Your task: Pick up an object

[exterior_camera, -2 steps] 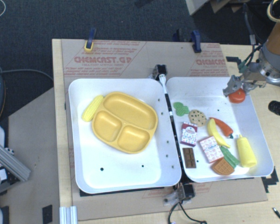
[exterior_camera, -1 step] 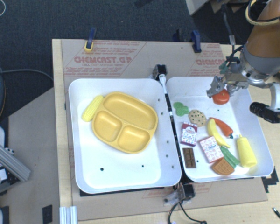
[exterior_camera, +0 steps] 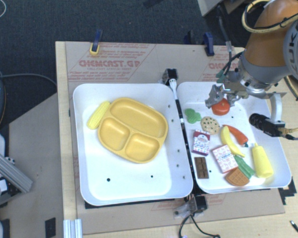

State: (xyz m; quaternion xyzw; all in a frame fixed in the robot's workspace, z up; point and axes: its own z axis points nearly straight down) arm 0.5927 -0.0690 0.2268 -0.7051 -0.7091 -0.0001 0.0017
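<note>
1. Up at the far end of the right bin (exterior_camera: 283,175), red tomato-like piece (exterior_camera: 221,107) sitting right under the hand (exterior_camera: 222,96), touching or all but touching it.
2. Roundish, so no long axis to line up with; lying just below and a shade toward the viewer from the metal fingers.
3. Hand state: cannot tell whether spread or pressed together, and no clear sight of the red piece actually between anything, so not calling it held.
4. Judging by that: a straight drop or a close, then a lift, looks like the whole of the coming move; barely any sideways travel needed.
5. Just beside, nearer the divider: green leafy piece (exterior_camera: 192,115) and speckled cookie (exterior_camera: 209,125), both apart from the red one.
6. Further down the same bin, well apart: banana (exterior_camera: 231,142), carrot (exterior_camera: 237,134), yellow bottle (exterior_camera: 261,161), small red-and-white packets (exterior_camera: 201,143), chocolate bar (exterior_camera: 201,167), waffle piece (exterior_camera: 237,177).
7. Over in the left bin (exterior_camera: 89,182): yellow divided tray (exterior_camera: 133,129) with corn cob (exterior_camera: 98,114) against its edge, far from the action.
8. Risk, as a guess: round shape rolling off toward the bin wall if nudged.
</note>
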